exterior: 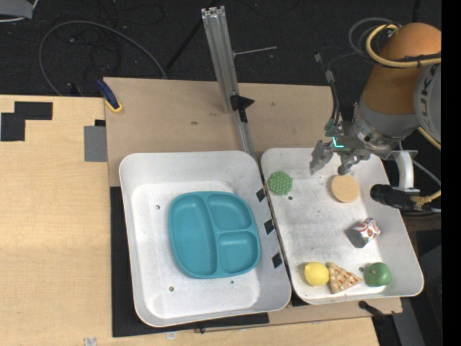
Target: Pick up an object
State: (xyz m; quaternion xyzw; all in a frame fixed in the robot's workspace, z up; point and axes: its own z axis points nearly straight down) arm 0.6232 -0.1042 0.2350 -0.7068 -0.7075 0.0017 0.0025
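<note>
Gripper (333, 161) is hanging over the far end of the right bin (310, 215) with its fingers spread apart and nothing between them, looks like it's lining up for the tan round disc (345, 189) sitting just beside it.

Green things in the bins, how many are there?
2. A bumpy green ball sits at the far left of the right bin. A smooth green fruit sits in its near right corner, beside the pizza slice toy. I see none hidden.

tool (333, 163) open, empty | above right bin (317, 215) | near tan disc (345, 189)
</note>
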